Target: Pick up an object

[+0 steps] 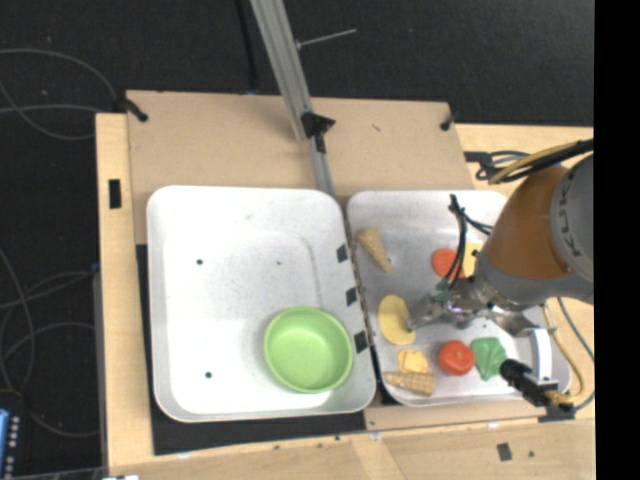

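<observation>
The right bin [410,218] holds several small toy items: a tan cone-shaped piece [374,248] near its left wall, a yellow piece [394,320], a waffle-textured piece [412,382] at the front, a red round piece [456,357], a green piece [488,356] and an orange-red piece [444,262] partly behind the arm. My gripper [432,311] hangs low over the middle of this bin, just right of the yellow piece. The grey arm with its orange band [530,233] covers the bin's right side. Nothing visibly sits in the gripper.
The left bin [230,248] holds a lime-green bowl [308,349] at its front right corner. A metal pole [285,58] slants down from the top to the gap between the bins. Cables [520,163] trail at the right of the bench.
</observation>
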You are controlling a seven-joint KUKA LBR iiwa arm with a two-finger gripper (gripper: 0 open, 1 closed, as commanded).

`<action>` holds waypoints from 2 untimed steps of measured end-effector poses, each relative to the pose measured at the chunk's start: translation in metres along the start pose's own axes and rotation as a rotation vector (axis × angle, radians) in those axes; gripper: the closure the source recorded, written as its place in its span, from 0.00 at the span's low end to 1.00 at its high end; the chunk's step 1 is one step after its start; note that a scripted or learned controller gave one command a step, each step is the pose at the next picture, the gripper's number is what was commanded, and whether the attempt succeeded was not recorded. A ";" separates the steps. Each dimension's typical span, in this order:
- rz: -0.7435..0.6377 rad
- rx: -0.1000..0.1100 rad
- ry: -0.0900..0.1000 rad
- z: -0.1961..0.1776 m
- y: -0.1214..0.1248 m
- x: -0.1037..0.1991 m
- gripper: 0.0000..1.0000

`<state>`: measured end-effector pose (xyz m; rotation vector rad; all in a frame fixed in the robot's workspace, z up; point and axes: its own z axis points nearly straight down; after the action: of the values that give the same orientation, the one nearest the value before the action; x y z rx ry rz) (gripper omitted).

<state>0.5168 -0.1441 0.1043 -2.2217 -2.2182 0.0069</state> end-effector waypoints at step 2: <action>0.005 -0.012 0.000 -0.071 -0.003 -0.007 1.00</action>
<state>0.5143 -0.1509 0.1757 -2.2332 -2.2188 -0.0059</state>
